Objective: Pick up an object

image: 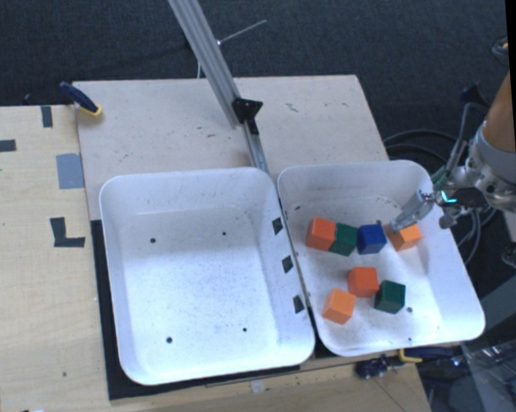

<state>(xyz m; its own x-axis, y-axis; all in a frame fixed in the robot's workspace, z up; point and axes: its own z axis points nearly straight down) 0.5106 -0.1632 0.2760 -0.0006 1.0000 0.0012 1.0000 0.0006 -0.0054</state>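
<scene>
Sitting between the gripper's [407,218] fingers, a small orange cube [406,236] at the right bin's [444,315] far right side, blue cube [371,237] just beside it, green cube [343,239] and further orange cubes nearby, left bin [131,282] alongside.

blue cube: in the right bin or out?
In. The blue cube sits on the right bin floor, between a green cube and an orange cube.

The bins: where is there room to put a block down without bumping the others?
The left bin has a wide bare floor from wall to wall. In the right bin, the back strip is bare. Its middle is crowded: orange block, green block, blue block, with the end effector beside them.
</scene>
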